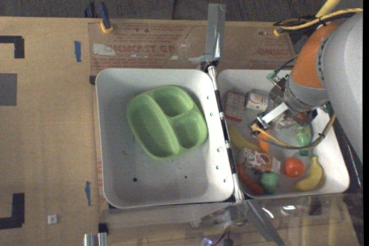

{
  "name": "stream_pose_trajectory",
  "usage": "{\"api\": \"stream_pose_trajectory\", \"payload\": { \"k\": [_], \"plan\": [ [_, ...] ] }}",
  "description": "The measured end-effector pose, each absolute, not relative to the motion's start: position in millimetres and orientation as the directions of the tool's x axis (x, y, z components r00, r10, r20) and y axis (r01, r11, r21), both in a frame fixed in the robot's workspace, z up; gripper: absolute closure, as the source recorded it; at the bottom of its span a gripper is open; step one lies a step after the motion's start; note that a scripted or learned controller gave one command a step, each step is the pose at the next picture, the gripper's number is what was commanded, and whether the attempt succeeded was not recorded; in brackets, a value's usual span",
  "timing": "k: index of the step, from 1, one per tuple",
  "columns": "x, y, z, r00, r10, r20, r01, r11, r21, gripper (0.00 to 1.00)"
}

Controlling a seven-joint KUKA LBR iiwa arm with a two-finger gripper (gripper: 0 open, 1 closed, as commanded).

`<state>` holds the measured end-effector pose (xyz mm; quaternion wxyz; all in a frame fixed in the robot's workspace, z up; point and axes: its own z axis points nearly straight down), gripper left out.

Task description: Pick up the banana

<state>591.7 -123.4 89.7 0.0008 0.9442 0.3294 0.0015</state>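
The banana lies in the right bin, close to its front right corner, curved and yellow. A red tomato rests just left of it. My gripper hangs over the middle of the right bin, behind and to the left of the banana and apart from it. The wrist covers what is directly beneath it. A second long yellow item lies near the bin's left wall.
The right bin also holds a small carton, a can, a printed packet, a green item, a red item and a green piece. A green divided plate sits in the left bin.
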Motion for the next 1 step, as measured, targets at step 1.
{"api": "stream_pose_trajectory", "payload": {
  "k": [1],
  "plan": [
    [594.1, -34.2, 184.4, 0.857, 0.515, -0.001, 0.515, -0.857, -0.002, 1.0]
  ]
}}
